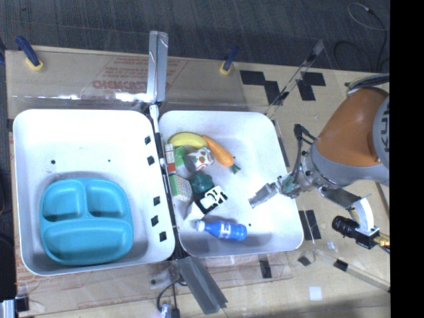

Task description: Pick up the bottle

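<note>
In right bin (pixel 265 128): one bottle (pixel 222 229), one banana (pixel 186 139); claw (pixel 264 195) state unclear.

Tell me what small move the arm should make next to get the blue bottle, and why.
Probably shift the gripper toward the bottle and line up above it. The gripper sits over the right bin near its right wall, while the bottle lies on its side by the near wall, apart from it with bare floor between them.
</note>
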Controlling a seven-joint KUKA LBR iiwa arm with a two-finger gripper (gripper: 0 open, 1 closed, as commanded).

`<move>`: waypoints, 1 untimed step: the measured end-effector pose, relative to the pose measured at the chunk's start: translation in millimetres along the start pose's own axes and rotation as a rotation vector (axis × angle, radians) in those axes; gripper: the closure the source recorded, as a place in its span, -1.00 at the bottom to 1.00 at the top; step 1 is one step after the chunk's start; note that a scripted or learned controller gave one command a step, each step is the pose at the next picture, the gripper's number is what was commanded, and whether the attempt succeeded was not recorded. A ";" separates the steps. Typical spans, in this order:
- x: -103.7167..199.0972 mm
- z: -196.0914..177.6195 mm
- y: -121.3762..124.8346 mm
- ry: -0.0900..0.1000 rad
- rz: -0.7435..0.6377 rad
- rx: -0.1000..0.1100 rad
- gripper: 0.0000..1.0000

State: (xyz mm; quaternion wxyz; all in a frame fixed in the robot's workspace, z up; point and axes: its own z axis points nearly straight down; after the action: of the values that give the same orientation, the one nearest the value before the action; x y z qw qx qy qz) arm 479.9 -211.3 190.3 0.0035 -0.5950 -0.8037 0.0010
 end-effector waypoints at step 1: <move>68.1 102.0 17.5 0.000 0.178 0.000 -1.00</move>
State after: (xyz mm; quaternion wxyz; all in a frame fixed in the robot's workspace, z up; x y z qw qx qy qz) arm 476.1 -140.8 88.5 0.0033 -0.6640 -0.7477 0.0013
